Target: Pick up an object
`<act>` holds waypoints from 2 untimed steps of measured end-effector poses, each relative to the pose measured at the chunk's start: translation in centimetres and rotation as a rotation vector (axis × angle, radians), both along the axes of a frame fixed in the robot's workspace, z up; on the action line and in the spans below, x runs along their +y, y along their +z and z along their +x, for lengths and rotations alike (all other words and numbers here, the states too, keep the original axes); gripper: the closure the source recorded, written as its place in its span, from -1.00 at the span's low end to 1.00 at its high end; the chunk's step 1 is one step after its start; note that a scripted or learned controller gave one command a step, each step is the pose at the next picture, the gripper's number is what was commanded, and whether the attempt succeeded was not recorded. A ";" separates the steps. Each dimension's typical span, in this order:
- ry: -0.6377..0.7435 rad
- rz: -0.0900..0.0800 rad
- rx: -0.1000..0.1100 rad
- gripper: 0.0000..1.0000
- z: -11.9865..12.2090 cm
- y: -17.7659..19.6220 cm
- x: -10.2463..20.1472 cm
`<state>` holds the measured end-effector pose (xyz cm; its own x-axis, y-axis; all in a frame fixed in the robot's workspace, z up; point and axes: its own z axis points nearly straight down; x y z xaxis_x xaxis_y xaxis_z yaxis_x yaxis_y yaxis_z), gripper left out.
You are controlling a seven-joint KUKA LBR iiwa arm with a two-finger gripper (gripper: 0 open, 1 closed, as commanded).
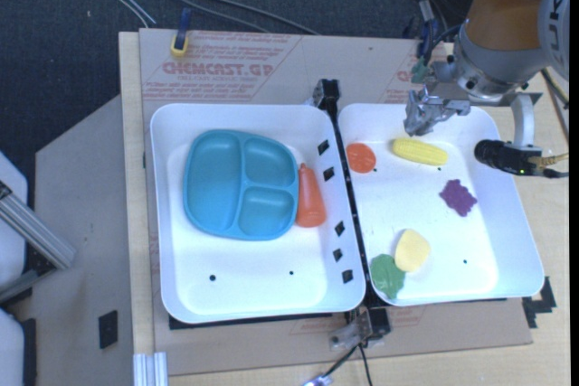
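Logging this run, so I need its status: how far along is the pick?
Done: the gripper has reached the right bin. In hand: it hangs just above the yellow corn, nothing visibly between its fingers. Left: the grasp and lift; the corn lies on the bin floor.

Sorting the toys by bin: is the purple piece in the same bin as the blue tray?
No, the purple piece lies in the right bin; the blue tray is in the left bin.
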<state>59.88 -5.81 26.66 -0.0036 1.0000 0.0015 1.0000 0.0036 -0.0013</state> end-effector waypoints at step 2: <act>0.002 0.001 0.001 1.00 -0.6 0.0 10.4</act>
